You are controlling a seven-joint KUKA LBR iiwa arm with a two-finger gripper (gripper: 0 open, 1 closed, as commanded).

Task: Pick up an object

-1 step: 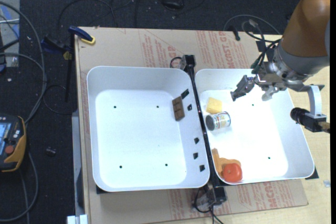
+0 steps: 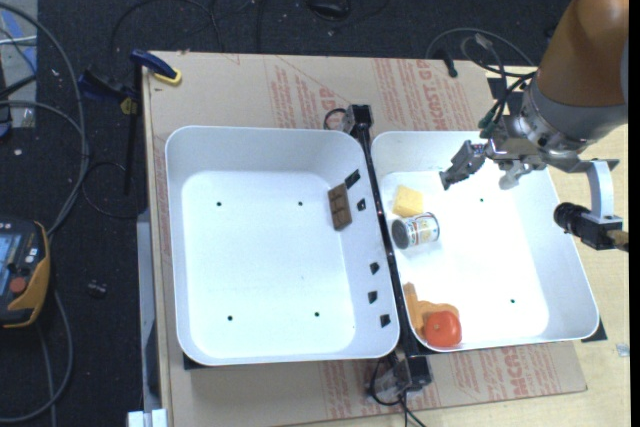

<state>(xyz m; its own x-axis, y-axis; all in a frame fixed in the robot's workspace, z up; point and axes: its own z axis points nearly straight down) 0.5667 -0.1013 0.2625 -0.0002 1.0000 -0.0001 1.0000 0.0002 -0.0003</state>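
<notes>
My gripper hangs over the upper part of the right bin, its two fingers spread open with nothing between them. Left of and below it lie a yellow block and a small tin can on its side, close to the bin's left wall. A red tomato-like ball and an orange piece rest in the near left corner of that bin. In the left bin a brown bar leans against the right wall.
A black divider with clips runs between the two bins. The arm's grey and orange body fills the upper right. Cables and a yellow-handled clamp lie beyond the cardboard bench top.
</notes>
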